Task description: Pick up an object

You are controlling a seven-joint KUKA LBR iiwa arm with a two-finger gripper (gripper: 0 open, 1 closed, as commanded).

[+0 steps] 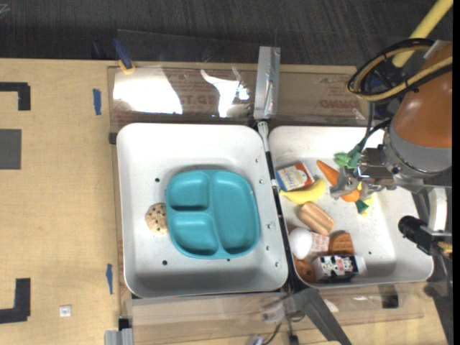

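Gripper [352, 182] sits low in the right bin [413, 264], over the toy carrot [332, 172]; can't tell what its grip is doing. Banana [305, 191], hot dog [316, 218] and egg [300, 243] lie just left of it. Print on the small carton [338, 266] is unreadable. Left bin [136, 192] holds a teal divided plate [213, 213] and a cookie [157, 218]. Wooden bench [57, 214], dark carpet [215, 6] beyond.

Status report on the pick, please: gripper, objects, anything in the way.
Gripper low in right bin, at carrot. Grasp unconfirmed. Banana, hot dog close alongside.
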